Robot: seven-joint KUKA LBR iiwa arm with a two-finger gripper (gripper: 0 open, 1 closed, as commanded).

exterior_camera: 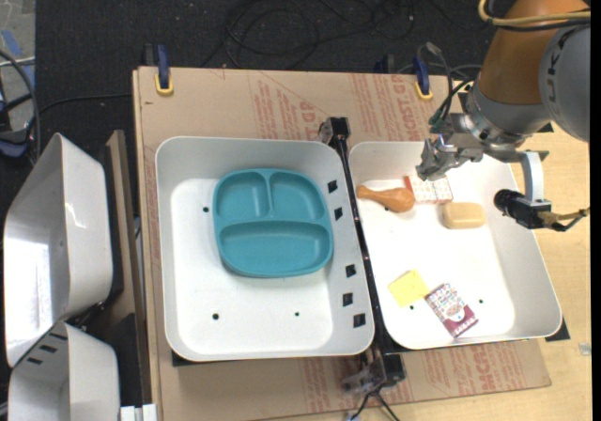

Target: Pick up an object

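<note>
Teal tray [273, 224]; yellow sponge [408, 288]; white bins [188, 316]; orange-banded grey arm [531, 43].

arm [554, 71]: grey | orange band | yellow cable loop | metal wrist

Claw [434, 165] over right bin [526, 269], teal tray [273, 223] left

Cables [282, 10] are trailing across dark floor [84, 24] beyond the cardboard-topped bench [282, 100]; white tubs [52, 231] are sitting left.
</note>
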